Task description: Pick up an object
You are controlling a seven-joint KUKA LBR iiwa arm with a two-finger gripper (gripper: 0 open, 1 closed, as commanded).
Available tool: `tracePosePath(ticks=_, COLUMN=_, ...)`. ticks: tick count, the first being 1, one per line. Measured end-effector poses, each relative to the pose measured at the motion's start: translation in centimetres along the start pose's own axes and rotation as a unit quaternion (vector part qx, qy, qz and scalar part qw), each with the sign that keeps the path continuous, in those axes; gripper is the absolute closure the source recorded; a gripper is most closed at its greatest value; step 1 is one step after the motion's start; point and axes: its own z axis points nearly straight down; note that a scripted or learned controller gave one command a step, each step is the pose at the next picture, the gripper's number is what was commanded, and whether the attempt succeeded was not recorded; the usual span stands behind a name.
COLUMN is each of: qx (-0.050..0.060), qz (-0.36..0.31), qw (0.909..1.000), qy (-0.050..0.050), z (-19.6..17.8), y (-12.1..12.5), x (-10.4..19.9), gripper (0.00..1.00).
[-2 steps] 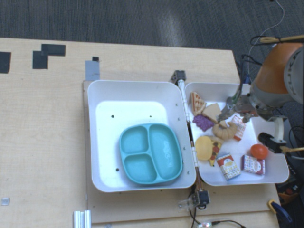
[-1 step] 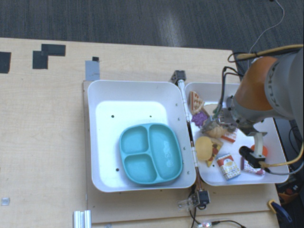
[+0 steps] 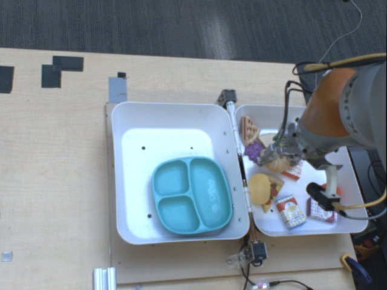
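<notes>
Basically gripper (image 3: 279, 151) sits low in the right bin (image 3: 357, 225) over a purple toy (image 3: 254, 151) near the bin's left wall; grip state cannot tell. Toy looks light, small, probably rigid plastic; pinch across its middle.

The right bin (image 3: 266, 225) is partly covered by the arm (image 3: 344, 110), which is cut off at the right edge.

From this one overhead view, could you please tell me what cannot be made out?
- Gripper: the grey arm's wrist hides its fingers.
- Purple object: too small and partly covered to identify.
- Small red-and-white box: a black cable crosses it, label unreadable.
- Right white bin: the arm covers its far side.
</notes>
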Motion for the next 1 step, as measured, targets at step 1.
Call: tracePosePath(ticks=1, qx=0.012, qz=0.000, qw=0.9999, qy=0.004, z=-8.41, y=-8.10, x=5.30, gripper=1.00)
